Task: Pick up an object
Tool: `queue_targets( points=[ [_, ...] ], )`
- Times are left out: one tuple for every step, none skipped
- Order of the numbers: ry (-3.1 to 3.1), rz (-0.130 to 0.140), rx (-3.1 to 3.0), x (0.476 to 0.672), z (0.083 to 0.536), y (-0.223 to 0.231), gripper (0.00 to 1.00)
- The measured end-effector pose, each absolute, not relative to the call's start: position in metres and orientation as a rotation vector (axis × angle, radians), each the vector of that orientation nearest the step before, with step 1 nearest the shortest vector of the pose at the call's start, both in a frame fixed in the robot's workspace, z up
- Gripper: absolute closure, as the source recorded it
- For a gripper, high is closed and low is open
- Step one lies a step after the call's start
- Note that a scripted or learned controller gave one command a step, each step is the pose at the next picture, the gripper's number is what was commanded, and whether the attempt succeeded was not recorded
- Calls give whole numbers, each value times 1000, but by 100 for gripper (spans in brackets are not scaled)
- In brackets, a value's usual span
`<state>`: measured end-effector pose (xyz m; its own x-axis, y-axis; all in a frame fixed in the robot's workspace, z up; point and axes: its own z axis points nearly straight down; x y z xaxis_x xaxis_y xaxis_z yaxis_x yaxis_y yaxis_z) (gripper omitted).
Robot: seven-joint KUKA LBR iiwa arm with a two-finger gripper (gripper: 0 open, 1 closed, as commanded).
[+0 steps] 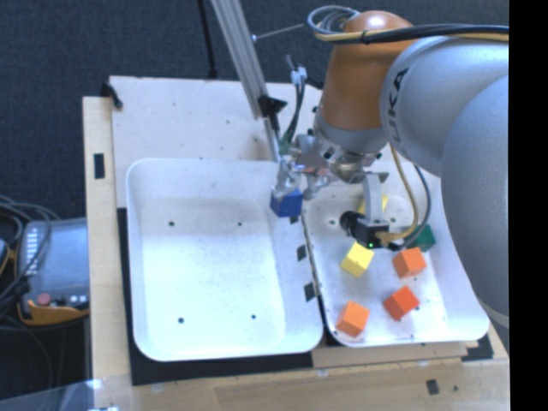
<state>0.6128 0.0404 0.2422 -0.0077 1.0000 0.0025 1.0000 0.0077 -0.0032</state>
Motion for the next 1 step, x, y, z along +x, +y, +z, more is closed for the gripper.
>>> queue_targets(
  points=[
    [-2226, 5, -2211, 601, 240, 82, 100]
  ],
)
